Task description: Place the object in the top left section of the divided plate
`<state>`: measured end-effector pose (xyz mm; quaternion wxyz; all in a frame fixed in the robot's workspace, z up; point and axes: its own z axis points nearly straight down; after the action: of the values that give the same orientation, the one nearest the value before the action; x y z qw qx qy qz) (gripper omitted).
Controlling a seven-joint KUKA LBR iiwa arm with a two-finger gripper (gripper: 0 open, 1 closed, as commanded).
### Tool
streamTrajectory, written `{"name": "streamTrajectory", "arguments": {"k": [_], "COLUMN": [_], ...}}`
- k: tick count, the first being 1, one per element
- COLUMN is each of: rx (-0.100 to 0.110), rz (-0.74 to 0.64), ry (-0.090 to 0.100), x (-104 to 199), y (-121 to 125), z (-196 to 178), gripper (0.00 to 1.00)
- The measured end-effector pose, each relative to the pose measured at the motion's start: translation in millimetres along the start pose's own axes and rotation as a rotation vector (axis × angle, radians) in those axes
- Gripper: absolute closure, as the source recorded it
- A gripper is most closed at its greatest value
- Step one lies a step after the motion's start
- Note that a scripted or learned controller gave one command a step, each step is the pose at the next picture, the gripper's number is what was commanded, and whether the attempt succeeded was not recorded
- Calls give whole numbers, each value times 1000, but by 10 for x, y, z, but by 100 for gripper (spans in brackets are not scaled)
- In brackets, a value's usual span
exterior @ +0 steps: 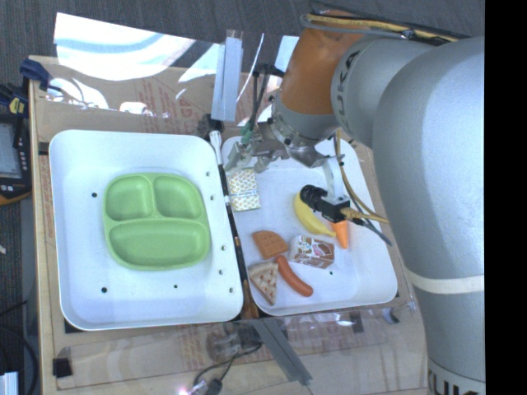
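A green divided plate (pixel 156 220) lies in the left bin (pixel 74 295), with two small sections at its top and one large section below; all three hold nothing. My gripper (pixel 249 156) hangs over the top left corner of the right bin (pixel 370 282), just above a small pale patterned packet (pixel 243 190) that lies against the bin's left wall. The gripper's metal parts blur together, and I cannot make out whether anything is between them.
The right bin also holds a yellow banana (pixel 306 215), an orange carrot (pixel 342 235), a brown toast piece (pixel 269 243), a printed snack packet (pixel 314 252), a red sausage (pixel 295 277) and a pizza slice (pixel 263 283). The grey arm covers the bin's right side.
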<state>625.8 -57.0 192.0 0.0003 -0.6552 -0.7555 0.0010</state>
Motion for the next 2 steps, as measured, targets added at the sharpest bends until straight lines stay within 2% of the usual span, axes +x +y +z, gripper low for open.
{"name": "streamTrajectory", "arguments": {"k": [1,2], "rx": [0,4], "rz": [-90,-258], "ry": [1,1], "x": [861,1542], "y": [149,282], "z": [2,701], "gripper": [100,100]}}
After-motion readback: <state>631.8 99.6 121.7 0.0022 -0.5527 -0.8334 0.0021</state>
